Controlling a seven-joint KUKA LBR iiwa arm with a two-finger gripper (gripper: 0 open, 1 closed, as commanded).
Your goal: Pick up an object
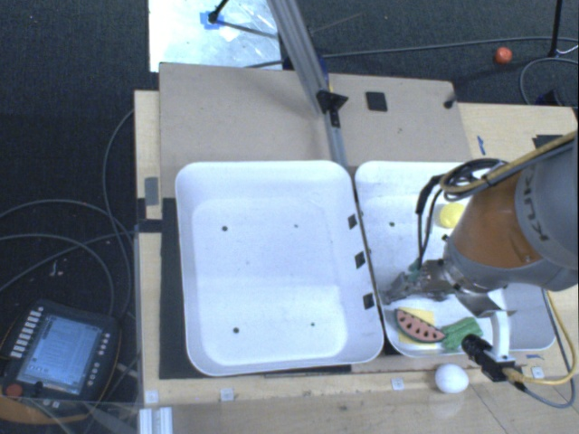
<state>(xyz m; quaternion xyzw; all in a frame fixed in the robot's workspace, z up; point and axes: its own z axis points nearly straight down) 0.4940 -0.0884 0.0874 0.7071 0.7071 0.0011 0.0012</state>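
Nearest the camera, on the bench edge below the right bin [398, 197], lies a white ball [451, 378], smooth and round, outside both bins. Off at the lower left sits a pendant [56, 349] with a lit bluish screen; its text is too small to read.

Just beyond the ball, in the right bin's near corner, rests a watermelon slice [420, 325]: a flat half-moon toy, red flesh with dark seeds, a yellowish rim along its curved edge. Its long axis runs left to right, dropping slightly toward the right, with the curved rim facing the near wall. A green piece [459, 329] lies touching its right end, partly under the arm.

Above the slice hangs the gripper [404, 287], grey metal, reaching leftward from the orange band [488, 229]. Whether its tips are parted or closed cannot be made out, and nothing is seen between them. Letters on the grey arm [552, 215] run off the frame, so they cannot be read whole. A yellow object [450, 213] shows behind the wrist, farther back in the same bin.

The left bin [194, 269] is glossy white plastic with rounded corners and a few small dark dots. Black clips [360, 260] join the two bins. Farther back lies brown board [244, 116], crossed by a slanted metal pole [303, 43], then dark carpet with an orange ball [503, 55].
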